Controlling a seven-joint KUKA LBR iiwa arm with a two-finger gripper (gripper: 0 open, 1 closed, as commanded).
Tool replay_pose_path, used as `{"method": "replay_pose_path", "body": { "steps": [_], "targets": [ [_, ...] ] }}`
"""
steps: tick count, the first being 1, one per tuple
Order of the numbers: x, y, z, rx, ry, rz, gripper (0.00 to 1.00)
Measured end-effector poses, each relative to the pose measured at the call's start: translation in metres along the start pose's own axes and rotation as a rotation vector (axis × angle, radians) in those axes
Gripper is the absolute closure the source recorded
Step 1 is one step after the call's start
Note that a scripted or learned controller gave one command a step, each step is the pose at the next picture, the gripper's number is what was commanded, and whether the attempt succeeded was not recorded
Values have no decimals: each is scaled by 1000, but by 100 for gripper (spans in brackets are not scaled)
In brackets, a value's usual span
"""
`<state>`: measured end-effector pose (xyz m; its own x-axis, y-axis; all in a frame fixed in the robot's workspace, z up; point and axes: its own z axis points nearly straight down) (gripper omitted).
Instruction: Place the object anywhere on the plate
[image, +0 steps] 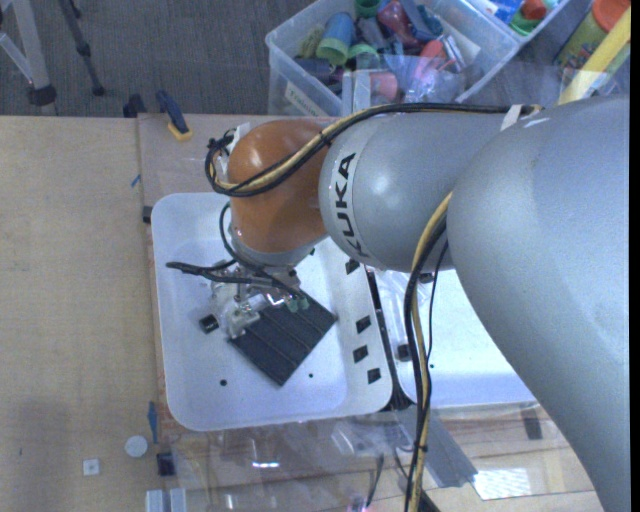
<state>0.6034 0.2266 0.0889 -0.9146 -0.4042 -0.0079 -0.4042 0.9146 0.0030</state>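
In the left white bin (185, 390) lies a dark ribbed square plate (288, 342), turned at an angle. My gripper (240, 308) hangs over the plate's upper left corner, under the orange band of the wrist. A small black object (208, 323) rests on the bin floor just left of the gripper, apart from the plate. A small green piece (297, 303) shows at the plate's upper edge, right of the gripper. The arm hides the bin's far side.
The big grey arm (480, 200) covers most of the right bin (470, 350). Clear boxes of coloured toys (400, 50) stand behind the bench. Small loose parts (135, 446) lie on the bench at the lower left.
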Motion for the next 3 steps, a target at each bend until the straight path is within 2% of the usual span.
{"method": "replay_pose_path", "body": {
  "steps": [1, 2, 3],
  "targets": [
    [-48, -21, -189, 1, 1, -199, 100],
    [-60, -27, -285, 2, -2, 193, 100],
    [-59, -26, -180, 1, 4, 1, 100]
  ]
}}
